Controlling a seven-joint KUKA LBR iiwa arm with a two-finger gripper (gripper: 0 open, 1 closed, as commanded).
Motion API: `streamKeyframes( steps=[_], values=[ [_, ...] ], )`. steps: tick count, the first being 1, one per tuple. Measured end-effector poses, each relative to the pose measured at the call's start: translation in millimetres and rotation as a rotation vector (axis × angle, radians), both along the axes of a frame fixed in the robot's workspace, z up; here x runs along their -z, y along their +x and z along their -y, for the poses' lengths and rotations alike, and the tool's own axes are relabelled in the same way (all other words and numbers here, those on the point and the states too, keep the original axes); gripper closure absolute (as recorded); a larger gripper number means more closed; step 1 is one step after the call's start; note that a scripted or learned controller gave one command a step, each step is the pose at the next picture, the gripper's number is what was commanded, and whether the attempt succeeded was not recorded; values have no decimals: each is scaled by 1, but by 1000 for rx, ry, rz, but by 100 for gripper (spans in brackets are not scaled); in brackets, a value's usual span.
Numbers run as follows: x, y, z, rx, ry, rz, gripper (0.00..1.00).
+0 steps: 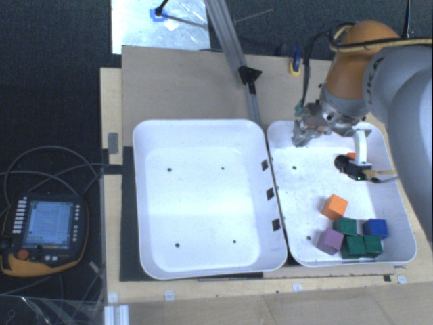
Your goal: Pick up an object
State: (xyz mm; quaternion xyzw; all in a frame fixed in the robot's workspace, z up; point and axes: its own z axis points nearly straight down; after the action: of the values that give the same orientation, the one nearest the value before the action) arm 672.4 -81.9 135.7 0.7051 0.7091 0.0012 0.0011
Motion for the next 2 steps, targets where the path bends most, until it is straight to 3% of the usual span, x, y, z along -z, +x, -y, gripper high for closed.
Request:
streamKeyframes(
  steps=[2],
  values=[
    [-107, 2, 14, 3, -2, 6, 100]
  ],
)
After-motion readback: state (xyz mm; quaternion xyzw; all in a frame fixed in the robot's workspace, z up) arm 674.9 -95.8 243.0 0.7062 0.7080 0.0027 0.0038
